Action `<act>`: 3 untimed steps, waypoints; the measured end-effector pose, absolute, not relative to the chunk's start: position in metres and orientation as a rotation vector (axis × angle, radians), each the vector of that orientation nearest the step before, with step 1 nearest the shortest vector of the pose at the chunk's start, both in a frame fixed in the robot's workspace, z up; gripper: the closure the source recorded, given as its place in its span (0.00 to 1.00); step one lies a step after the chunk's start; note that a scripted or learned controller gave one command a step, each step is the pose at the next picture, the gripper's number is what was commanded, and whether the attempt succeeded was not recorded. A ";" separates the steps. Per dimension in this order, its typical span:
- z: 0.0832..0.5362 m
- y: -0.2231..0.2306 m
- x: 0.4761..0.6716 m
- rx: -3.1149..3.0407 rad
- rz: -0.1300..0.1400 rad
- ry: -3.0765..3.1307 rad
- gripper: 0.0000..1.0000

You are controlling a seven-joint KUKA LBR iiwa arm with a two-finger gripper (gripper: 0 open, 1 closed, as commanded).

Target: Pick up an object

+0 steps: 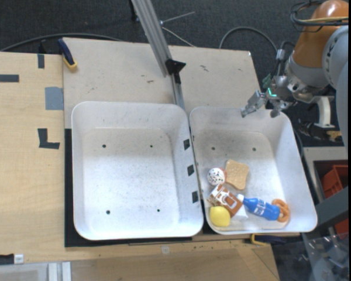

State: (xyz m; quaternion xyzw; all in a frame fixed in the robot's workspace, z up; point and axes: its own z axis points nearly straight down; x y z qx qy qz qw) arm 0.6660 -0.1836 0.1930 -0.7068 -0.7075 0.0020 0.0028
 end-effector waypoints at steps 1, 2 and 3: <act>0.196 -0.184 0.667 -2.219 0.003 -2.223 0.00; 0.136 -0.181 0.659 -2.216 0.007 -2.221 0.00; 0.086 -0.179 0.658 -2.217 0.006 -2.223 0.00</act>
